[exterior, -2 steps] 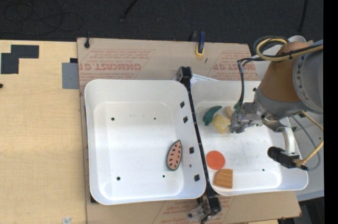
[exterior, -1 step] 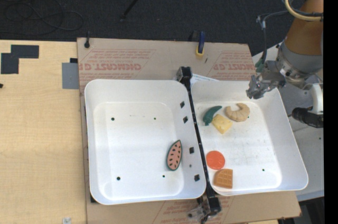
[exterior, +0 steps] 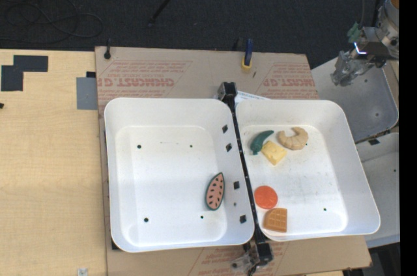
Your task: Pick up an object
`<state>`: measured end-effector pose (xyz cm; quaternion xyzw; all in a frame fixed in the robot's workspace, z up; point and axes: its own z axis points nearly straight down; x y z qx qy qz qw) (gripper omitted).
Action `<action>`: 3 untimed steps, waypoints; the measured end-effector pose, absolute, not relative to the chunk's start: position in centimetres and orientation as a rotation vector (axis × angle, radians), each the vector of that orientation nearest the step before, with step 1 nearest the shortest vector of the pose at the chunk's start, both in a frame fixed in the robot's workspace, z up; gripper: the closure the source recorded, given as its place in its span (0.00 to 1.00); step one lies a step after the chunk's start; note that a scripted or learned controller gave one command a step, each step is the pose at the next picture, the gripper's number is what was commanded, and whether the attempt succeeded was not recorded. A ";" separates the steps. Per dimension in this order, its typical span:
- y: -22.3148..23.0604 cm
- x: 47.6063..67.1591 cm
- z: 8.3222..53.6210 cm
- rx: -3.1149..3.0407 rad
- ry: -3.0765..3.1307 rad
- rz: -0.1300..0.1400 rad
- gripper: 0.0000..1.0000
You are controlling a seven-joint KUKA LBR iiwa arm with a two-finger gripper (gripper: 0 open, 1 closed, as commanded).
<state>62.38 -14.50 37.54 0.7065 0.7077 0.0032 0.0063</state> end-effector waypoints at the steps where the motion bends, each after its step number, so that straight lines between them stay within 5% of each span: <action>1: -14.4 60.9 41.7 2.217 2.223 0.002 1.00; 3: -12.8 56.4 50.2 2.216 2.223 0.003 1.00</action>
